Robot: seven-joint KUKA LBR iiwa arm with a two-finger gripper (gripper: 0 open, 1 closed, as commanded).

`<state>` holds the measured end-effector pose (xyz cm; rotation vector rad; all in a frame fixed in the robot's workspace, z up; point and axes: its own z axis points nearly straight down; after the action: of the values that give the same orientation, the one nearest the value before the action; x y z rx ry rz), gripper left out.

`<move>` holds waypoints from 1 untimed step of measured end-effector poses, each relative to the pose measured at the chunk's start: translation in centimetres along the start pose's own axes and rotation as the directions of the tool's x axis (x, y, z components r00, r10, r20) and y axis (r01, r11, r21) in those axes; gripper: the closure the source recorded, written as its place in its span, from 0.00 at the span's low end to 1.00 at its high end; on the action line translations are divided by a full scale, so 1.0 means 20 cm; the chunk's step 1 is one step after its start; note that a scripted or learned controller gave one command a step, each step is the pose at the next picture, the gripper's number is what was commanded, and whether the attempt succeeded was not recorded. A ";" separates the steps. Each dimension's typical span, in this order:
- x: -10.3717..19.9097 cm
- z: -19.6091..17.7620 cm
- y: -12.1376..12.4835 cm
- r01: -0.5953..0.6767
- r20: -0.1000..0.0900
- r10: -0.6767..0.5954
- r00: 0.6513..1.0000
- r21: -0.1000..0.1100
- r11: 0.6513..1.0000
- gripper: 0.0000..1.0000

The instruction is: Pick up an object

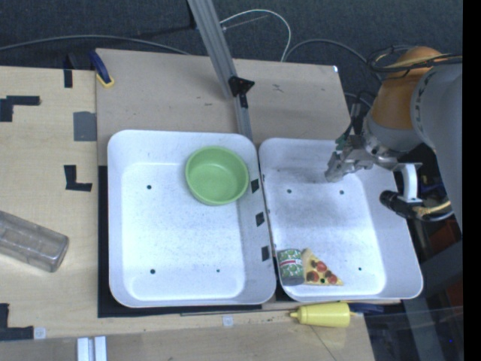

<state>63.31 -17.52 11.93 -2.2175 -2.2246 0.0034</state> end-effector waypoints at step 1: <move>0.03 -0.30 0.04 -0.001 0.000 0.001 1.000 -0.006 1.000 1.00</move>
<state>64.07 -16.98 17.89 -2.2221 -2.2265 -0.0036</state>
